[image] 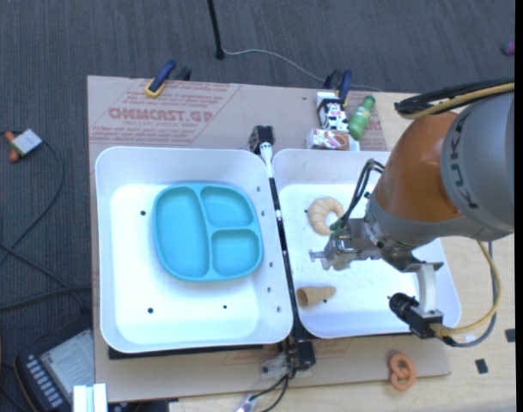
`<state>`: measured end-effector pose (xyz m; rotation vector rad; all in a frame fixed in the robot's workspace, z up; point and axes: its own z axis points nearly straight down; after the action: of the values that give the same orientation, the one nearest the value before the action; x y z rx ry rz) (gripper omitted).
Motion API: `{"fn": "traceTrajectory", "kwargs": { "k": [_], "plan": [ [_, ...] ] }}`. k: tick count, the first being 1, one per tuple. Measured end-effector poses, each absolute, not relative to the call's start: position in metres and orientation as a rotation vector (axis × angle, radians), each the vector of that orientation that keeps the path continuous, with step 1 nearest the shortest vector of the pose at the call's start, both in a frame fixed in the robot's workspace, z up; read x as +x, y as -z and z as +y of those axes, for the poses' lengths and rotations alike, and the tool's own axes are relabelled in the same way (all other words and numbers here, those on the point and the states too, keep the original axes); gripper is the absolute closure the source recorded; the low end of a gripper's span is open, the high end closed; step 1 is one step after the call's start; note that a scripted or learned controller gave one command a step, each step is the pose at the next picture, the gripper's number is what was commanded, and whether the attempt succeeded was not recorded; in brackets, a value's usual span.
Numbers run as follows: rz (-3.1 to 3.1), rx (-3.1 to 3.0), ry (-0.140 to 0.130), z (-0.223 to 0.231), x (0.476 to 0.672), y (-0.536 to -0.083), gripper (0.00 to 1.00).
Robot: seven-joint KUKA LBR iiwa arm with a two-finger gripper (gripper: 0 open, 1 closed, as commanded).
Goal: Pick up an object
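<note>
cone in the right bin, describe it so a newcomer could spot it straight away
Start at the right bin, the one the arm reaches over. Look along its near edge, toward the divider between the bins: the cone lies there on its side, below the end effector. It is a small tan taper, unlike the pale curled croissant lying farther back.

Red print reading "CHEMCAST GP" runs across the brown board [171, 110] under the bins, with smaller lines around it too fine to read; the small carton [331, 127] at the back has unreadable print.
</note>
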<state>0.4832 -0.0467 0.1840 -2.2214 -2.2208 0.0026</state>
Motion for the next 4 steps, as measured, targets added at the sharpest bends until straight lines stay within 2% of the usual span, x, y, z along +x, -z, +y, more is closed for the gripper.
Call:
{"fn": "traceTrajectory", "kwargs": {
  "k": [2, 3, 4],
  "plan": [
    [-2.221, -2.220, -0.001, -0.037, 0.523, -0.184, 1.00],
    [-2.220, -2.221, -0.003, -0.029, 0.483, -0.184, 1.00],
    [-2.220, -2.222, -0.003, -0.046, 0.483, -0.184, 1.00]
  ]
}}
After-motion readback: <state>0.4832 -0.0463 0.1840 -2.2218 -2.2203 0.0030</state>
